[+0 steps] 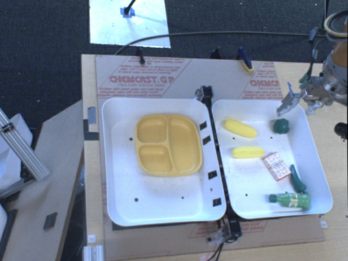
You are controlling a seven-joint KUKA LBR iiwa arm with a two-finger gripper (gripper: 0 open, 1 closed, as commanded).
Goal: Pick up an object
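**Gripper poised over the far corner of the right bin, nearest a small green object**

Gripper (296, 103) at the end of the grey arm (334, 75) hangs above the far right corner of the right bin (321, 170). I see two pale fingers pointing down and to the view's left, but I cannot tell from this angle whether they are spread or closed; nothing shows between them. The dark green round object (281, 126) lies just below and slightly left of the fingertips in the picture, near the bin's far wall, and I judge it the likeliest target since it is nearest. It is compact, with no long axis, so wrist rotation matters little; the move I expect to command is mainly a descent with a small shift toward the bin's middle.

Other candidates lie farther off: a yellow corn cob (241, 128) and a yellow banana-like piece (248, 153), both with long axes running roughly left to right across the view; a small red-and-white packet (277, 166); a dark green curved piece (297, 179); and a green bottle (290, 200) lying on its side at the near wall. The left bin (122, 200) holds a yellow divided plate (168, 144), well apart from the gripper.
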